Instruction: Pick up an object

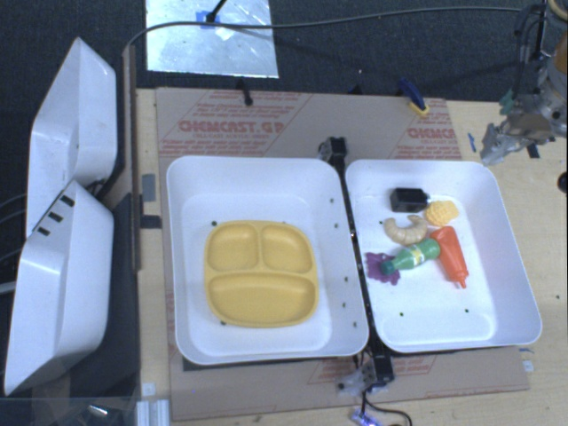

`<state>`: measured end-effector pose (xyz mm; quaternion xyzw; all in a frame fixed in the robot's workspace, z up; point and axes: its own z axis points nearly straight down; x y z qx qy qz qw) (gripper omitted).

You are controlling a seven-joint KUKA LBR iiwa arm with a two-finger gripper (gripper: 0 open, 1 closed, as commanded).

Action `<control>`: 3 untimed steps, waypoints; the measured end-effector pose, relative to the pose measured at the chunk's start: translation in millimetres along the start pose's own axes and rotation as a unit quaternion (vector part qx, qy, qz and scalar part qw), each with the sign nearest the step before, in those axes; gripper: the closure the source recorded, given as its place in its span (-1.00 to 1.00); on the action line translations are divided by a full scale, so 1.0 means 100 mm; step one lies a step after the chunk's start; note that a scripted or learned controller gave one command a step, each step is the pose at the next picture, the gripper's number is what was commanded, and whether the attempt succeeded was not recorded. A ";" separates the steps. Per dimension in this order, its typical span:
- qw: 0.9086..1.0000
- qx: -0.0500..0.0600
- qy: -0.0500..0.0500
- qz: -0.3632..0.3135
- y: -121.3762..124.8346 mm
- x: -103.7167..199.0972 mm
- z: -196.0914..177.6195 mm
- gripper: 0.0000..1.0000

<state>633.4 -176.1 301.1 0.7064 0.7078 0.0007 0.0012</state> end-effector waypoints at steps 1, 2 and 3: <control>1.000 0.001 0.000 0.000 0.09 0.28 0.05 1.00; 1.000 0.001 0.000 0.000 0.16 0.52 -0.02 1.00; 1.000 0.000 0.000 0.000 0.26 0.67 -0.17 1.00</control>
